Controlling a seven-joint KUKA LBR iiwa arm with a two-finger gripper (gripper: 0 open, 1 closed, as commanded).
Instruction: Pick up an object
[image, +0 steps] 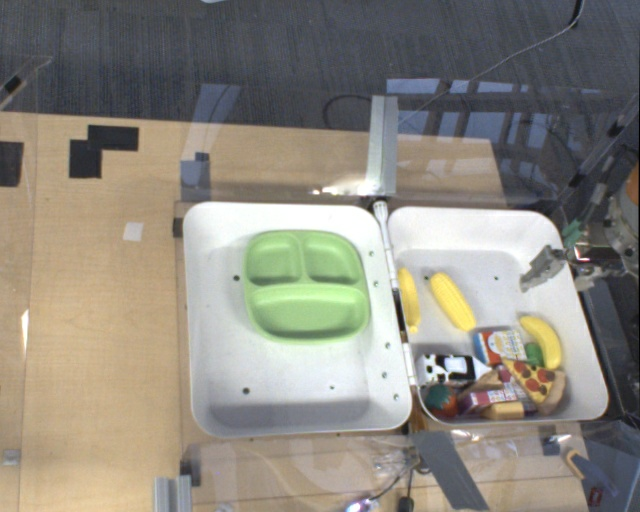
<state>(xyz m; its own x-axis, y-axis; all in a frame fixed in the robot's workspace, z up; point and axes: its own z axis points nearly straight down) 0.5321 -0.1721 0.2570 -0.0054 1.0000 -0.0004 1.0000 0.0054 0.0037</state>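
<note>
The gripper (545, 266) hangs at the bin's edge, its opening unclear; the nearby corn cob (451, 301) looks light, stiff plastic; grasp it mid-length, across.

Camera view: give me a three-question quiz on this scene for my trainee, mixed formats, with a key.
1. True or false: the green divided plate lies in the left bin.
2. Where is the end effector? A) over the right bin's upper right corner B) over the plate C) outside both bins
3. Fill in: the corn cob is coloured ____.

Key: 1 true; 2 A; 3 yellow.
</note>
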